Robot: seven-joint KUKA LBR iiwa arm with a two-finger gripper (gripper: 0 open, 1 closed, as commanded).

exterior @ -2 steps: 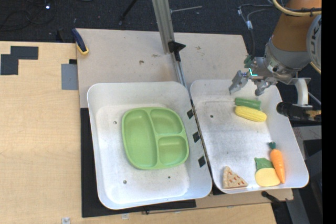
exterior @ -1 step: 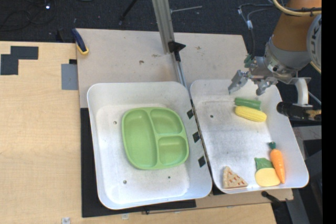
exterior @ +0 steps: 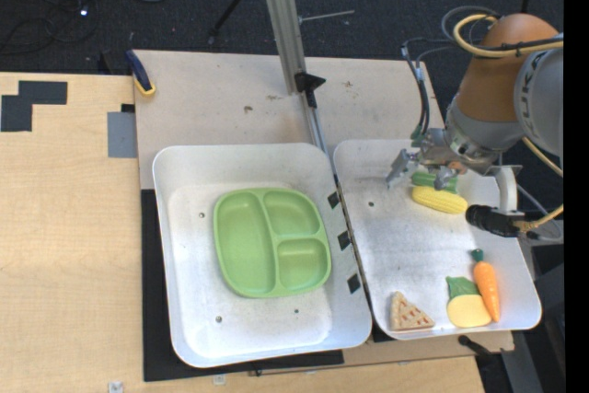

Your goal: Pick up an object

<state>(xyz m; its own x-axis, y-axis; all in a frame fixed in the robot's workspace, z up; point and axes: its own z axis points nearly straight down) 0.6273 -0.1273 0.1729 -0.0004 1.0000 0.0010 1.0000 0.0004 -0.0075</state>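
- Nearest the camera, at the front edge of the right bin, lies a tan waffle wedge, just beside the bin's front rim.
- To its right, toward the front right corner, a yellow lemon-like piece sits with a small green piece touching its far side.
- Right of those, an orange carrot lies along the right wall, its green top pointing to the far end.
- Across the seam, the left bin carries a green divided plate, set near the middle of that bin and slightly toward its right wall.
- Farther back in the right bin, a yellow corn cob lies near the far right part of the bin floor, tilted across it.
- My hand hangs at the far end of the right bin, just beyond the corn; whether it touches the cob I cannot tell.
- Whether my fingers are spread or closed I cannot tell, and I see nothing gripped between them.
- Behind both bins, a metal post stands on the counter, near its far edge.
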